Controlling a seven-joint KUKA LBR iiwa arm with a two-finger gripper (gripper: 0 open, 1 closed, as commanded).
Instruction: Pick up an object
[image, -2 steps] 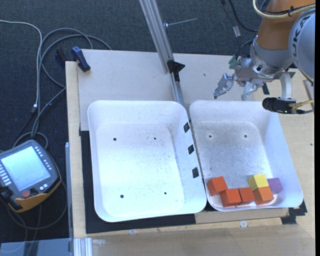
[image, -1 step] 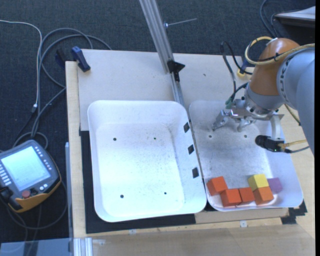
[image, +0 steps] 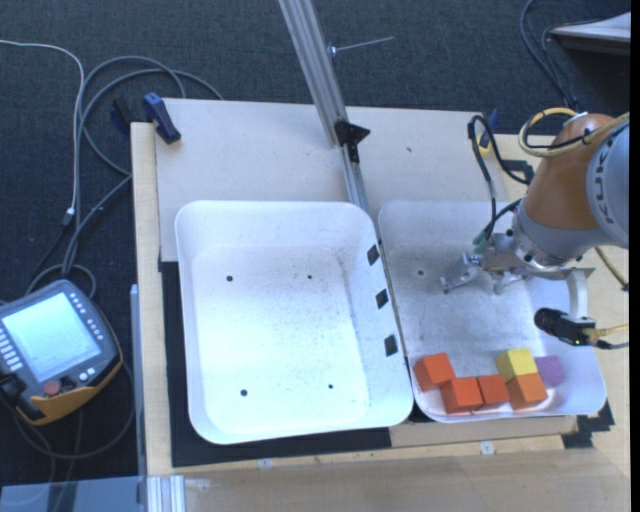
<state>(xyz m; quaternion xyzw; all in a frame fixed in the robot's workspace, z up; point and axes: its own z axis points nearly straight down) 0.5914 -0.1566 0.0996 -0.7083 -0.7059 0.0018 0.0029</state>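
Blocks sit bunched in the near corner of the right bin (image: 430, 300), one of two shallow white bins side by side on a pale desk (image: 250, 140). Taking the right bin as the landmark: along its front rim lie an orange block (image: 433, 371), a second orange block (image: 462, 393) just beside it, a third orange block (image: 493, 389) touching that one, and a fourth orange block (image: 527, 391) further toward the arm's side. A yellow block (image: 517, 363) rests on or against the fourth orange block, and a purple block (image: 549, 371) sits just beside the yellow one. Above the bin's middle, well apart from the blocks, hangs the gripper (image: 483, 272) on a grey arm (image: 590, 200) with an orange band; nothing is seen between its fingers, and whether they are spread or closed cannot be told. The left bin (image: 200, 230) lies just beside the right bin. Beyond the bins, a metal rail (image: 318, 70) slants across the desk. A pendant (image: 55, 345) with a lit screen lies on the floor, well left of both bins.
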